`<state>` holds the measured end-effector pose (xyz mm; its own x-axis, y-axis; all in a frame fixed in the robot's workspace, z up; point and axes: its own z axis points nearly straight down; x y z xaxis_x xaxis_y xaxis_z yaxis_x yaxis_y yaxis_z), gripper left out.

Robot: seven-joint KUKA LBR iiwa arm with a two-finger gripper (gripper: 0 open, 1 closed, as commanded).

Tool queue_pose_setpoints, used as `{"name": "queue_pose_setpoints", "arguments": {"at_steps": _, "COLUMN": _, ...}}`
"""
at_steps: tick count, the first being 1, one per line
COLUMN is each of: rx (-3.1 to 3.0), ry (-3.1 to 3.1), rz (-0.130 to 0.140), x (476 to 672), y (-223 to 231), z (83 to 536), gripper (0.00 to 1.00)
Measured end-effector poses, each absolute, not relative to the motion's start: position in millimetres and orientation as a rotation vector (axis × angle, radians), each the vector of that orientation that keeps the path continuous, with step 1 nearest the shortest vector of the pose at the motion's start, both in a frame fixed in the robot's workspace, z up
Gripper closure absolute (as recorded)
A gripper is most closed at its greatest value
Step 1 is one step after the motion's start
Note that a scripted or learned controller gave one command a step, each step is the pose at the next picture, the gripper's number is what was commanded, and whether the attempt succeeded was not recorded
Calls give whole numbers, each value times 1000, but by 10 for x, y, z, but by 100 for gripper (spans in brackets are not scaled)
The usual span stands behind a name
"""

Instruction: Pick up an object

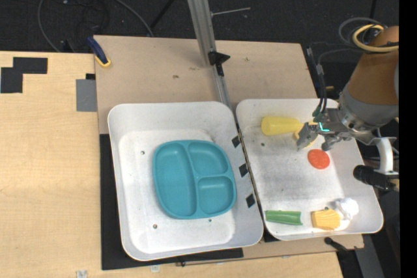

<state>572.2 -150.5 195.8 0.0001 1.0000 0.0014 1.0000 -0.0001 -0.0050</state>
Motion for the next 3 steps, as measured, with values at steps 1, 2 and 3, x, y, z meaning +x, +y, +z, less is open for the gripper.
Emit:
{"name": "queue_pose_setpoints", "arguments": {"at_steps": 1, "rx": -2219, "ry": -2220, "rz": 2, "x": 5727, "y": -1506, "z": 1967, "gripper": 0}}
{"name": "queue_pose_setpoints", "arguments": {"at_steps": 2, "rx": -2217, "ry": -2217, "rz": 6, "x": 5713, "y": -1452, "z": 1523, "gripper": 0}}
{"name": "queue_pose_setpoints", "arguments": {"at_steps": 3, "rx": -2217, "ry": -2217, "rz": 6, "x": 5703, "y": -1453, "z": 1089, "gripper": 0}}
